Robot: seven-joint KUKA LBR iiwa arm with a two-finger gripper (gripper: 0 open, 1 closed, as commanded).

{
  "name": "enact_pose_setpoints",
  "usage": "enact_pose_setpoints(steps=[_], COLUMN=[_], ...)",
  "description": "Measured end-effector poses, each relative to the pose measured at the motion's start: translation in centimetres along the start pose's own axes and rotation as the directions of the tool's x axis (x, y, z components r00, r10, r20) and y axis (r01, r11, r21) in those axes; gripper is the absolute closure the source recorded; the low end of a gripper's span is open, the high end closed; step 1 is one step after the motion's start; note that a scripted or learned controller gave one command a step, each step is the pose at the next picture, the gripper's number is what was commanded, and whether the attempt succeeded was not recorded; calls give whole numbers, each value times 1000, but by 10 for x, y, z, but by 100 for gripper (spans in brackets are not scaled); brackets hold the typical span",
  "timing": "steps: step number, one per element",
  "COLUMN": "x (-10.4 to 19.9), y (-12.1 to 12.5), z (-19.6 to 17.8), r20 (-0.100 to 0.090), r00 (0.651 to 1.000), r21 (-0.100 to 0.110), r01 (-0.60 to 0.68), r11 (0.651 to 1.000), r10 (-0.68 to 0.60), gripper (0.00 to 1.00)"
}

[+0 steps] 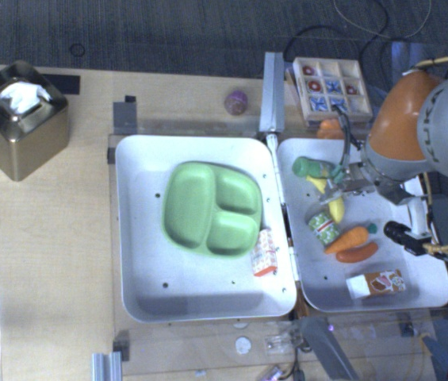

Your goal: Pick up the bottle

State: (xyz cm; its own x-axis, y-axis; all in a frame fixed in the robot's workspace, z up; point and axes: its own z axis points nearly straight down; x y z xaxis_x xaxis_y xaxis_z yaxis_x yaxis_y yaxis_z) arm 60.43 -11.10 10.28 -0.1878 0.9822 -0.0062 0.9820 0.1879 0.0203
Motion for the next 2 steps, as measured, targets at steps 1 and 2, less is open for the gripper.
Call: enact_pose_setpoints(steps=[1, 2], x=[0, 40], y=[0, -8], z=[0, -85], r20=[0, -5], r00=[1000, 999], r21=[-1, 11], r01=[0, 49], r11=[1000, 999], r10=[0, -49], gripper=[0, 0])
